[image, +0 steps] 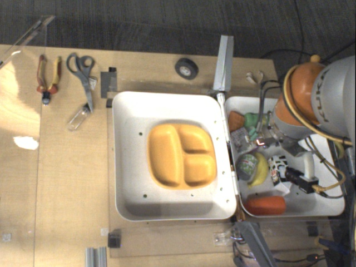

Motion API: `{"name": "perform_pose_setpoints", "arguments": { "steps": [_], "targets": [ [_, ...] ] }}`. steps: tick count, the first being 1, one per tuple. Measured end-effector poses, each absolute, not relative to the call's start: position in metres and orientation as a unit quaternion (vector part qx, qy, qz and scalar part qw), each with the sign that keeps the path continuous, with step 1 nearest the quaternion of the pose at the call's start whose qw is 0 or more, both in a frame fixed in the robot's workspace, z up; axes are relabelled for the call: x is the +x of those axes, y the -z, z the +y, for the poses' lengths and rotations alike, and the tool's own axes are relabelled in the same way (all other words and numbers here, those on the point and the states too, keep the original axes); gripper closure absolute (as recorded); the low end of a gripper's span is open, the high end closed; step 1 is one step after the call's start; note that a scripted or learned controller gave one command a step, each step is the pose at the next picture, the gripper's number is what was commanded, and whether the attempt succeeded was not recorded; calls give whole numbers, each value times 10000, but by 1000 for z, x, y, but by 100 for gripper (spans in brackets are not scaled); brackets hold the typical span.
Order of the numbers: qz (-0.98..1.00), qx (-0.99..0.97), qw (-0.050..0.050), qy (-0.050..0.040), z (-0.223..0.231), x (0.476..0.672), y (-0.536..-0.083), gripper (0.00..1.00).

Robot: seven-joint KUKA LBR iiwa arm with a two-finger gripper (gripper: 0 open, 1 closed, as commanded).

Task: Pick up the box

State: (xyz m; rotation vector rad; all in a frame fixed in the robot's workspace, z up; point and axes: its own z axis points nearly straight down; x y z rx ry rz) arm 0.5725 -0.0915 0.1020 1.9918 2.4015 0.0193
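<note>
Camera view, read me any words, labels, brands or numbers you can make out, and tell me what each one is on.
"KU": dark letters on the arm's grey casing at the right edge, running vertically and cut off by the frame.
The black-and-white printed item in the right bin: its markings are too small and blurred to read.
No other text is readable.
</note>
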Motion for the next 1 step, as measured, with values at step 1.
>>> {"name": "perform_pose_setpoints", "arguments": {
  "steps": [1],
  "targets": [
    [7432,6690,26,-21,-26,670,-187,100]
  ]
}}
